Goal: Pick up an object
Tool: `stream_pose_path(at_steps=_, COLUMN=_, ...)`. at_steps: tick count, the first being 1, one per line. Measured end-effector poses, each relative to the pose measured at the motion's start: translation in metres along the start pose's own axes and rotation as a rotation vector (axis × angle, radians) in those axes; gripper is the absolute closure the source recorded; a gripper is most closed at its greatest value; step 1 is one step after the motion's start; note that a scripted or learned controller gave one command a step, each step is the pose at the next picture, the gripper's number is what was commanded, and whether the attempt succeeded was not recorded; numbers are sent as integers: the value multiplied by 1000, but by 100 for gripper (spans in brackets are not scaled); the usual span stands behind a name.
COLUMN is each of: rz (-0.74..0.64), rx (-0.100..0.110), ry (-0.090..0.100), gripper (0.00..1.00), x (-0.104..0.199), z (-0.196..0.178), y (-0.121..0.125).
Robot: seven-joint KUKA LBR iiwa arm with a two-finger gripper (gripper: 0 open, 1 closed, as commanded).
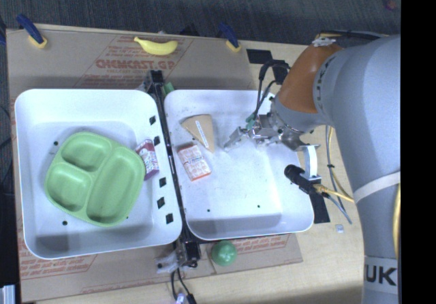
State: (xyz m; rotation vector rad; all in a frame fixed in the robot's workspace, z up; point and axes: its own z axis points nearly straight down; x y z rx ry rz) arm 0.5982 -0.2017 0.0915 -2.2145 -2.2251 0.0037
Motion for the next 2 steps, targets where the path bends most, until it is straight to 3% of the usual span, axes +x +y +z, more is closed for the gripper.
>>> stream_pose_path(at_steps=1, rz=-3, rx=1, ry=1, gripper=100, x=0, z=-11, y=1)
stream_pose_path(at_steps=2, rz=2, rx=-6, ry=-2, gripper=100, x=-10, z=-131, y=-18)
